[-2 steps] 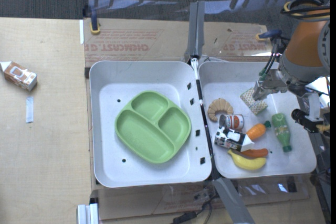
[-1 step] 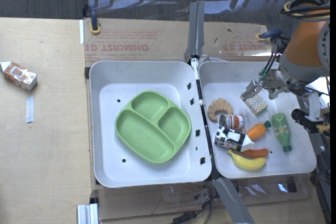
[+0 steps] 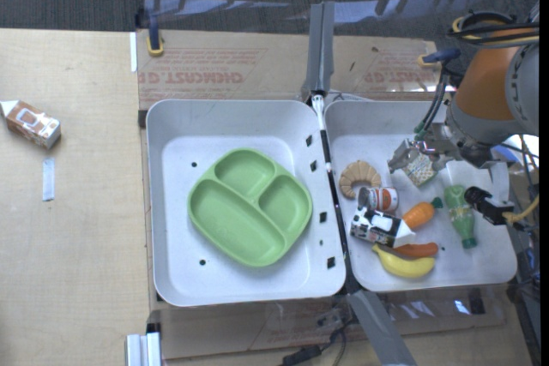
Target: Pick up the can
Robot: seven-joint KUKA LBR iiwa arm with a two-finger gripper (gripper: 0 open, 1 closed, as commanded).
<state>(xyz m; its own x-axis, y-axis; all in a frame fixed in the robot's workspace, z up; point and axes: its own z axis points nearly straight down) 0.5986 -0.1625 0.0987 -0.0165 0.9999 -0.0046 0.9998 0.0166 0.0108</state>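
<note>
Plate (image 3: 249, 207) fills the left bin (image 3: 163, 184). Can (image 3: 378, 199) lies on its side in the right bin (image 3: 480, 270), right of the plate, between croissant (image 3: 359, 177) and carrot (image 3: 419, 214). Gripper (image 3: 415, 160) hovers up-right of the can; finger state: cannot tell. Likely approach step; next, descend over the can.

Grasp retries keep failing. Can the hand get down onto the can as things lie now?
Probably, but tight. The can lies on its side in the right bin, top exposed, just left of the hand. The croissant, the black-and-white box and the carrot crowd its sides.
</note>
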